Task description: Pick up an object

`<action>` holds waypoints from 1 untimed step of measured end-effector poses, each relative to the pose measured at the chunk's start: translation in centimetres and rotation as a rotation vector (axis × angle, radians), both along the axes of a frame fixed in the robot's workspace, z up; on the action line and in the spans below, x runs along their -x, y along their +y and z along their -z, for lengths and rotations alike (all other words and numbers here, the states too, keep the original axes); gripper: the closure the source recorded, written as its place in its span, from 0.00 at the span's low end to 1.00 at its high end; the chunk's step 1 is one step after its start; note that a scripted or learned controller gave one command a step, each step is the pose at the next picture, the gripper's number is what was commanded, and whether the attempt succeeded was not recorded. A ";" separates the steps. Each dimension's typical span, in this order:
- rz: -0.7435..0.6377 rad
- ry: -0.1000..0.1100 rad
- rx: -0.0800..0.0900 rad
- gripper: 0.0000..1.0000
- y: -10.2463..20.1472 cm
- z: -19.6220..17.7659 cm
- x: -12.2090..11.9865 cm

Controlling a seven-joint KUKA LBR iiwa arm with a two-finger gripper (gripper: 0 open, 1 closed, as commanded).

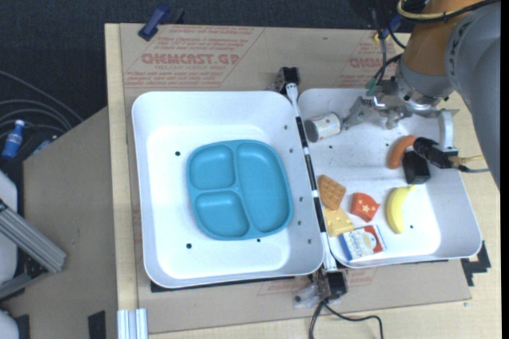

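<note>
2 shallow white bins sit side by side on the bench (199,51), and we see the left bin (159,118) holding a blue plate (238,190) with 3 compartments. The grey arm (433,43) reaches over the far end of the right bin (453,230). Its hand (380,105) is above bare bin floor, touching nothing we can see; we cannot tell whether it is released or clenched. Every loose piece lies in the right bin: a yellow banana (398,208), just beside it a red tomato (364,206), a small carton (362,242) at the near wall, an orange piece (400,150) near the hand, a cracker (332,190) over a yellow wedge (338,222), and a white cylinder (322,125) by the divider.
</note>
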State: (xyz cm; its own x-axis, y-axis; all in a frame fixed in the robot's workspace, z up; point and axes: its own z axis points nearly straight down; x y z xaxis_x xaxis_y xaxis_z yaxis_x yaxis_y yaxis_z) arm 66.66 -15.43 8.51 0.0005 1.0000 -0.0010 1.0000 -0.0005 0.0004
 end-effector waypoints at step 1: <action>-0.001 -0.001 0.001 1.00 0.0 -1.1 -0.1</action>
